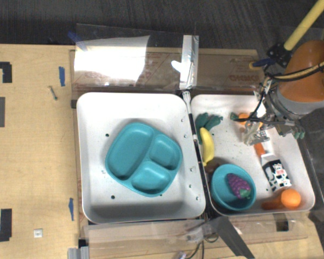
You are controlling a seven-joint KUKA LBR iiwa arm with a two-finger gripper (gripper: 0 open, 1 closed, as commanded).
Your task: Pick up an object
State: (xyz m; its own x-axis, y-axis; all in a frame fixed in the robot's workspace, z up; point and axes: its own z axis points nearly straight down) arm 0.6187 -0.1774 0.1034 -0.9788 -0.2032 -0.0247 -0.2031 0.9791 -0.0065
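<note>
The right bin [305,161] holds a yellow banana [207,144] along its left wall, with a dark green item [208,120] just above it. At the bin's front stands a teal bowl [220,194] with purple grapes [238,186] inside. An orange [291,198] rests in the front right corner, beside a white-and-black item [275,175]. My gripper [254,133] hangs low over the back of this bin, right by a small orange-and-white piece [262,147] and near a small orange item [242,116]. The view is too cluttered there to show whether anything is held.
A teal divided plate [144,157] lies in the middle of the left bin [92,112]. A clear plastic sheet [113,61] and a metal divider post [189,58] stand behind the bins. The arm's orange band [308,72] and cables crowd the right bin's back right corner.
</note>
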